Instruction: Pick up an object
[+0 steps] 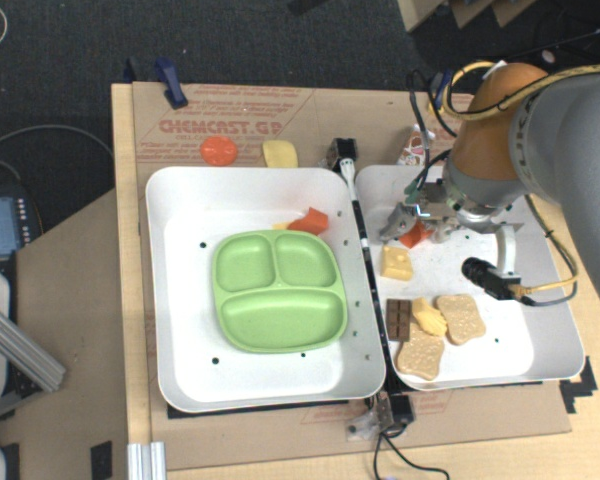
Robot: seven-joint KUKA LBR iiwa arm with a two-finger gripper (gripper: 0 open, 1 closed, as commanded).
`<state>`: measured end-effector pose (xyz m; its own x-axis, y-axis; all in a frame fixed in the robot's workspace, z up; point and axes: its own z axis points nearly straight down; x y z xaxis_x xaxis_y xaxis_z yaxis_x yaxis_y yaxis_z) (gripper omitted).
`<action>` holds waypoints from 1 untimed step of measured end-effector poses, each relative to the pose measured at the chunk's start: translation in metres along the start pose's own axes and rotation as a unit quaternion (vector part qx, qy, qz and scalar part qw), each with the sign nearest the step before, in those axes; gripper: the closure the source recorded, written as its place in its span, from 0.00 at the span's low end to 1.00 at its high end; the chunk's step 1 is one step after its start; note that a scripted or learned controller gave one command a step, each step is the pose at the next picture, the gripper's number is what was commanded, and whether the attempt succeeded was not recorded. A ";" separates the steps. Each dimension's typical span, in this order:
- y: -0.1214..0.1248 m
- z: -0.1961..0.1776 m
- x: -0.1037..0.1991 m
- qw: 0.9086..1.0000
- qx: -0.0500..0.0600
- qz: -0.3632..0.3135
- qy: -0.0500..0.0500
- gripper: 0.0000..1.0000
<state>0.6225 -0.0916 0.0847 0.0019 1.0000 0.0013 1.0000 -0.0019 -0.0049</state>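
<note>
I am holding my claw [417, 220] low in the right bin [550, 353], right over a small red-orange piece [412, 236] that is lying just beneath its tips, though I cannot tell how the claw is set. A yellow cheese wedge [397, 263] is lying just beside it toward the green divided plate [278, 290]. Red lettering on the cardboard sheet [230, 118] covering the bench is reading roughly "CHEMCAST".
</note>
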 end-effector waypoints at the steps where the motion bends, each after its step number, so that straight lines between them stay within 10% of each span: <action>1: 0.018 0.000 -0.012 1.000 -0.004 -0.001 -0.001 0.00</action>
<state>0.6403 -0.1036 0.0849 0.0005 1.0000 -0.0015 1.0000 -0.0005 0.0034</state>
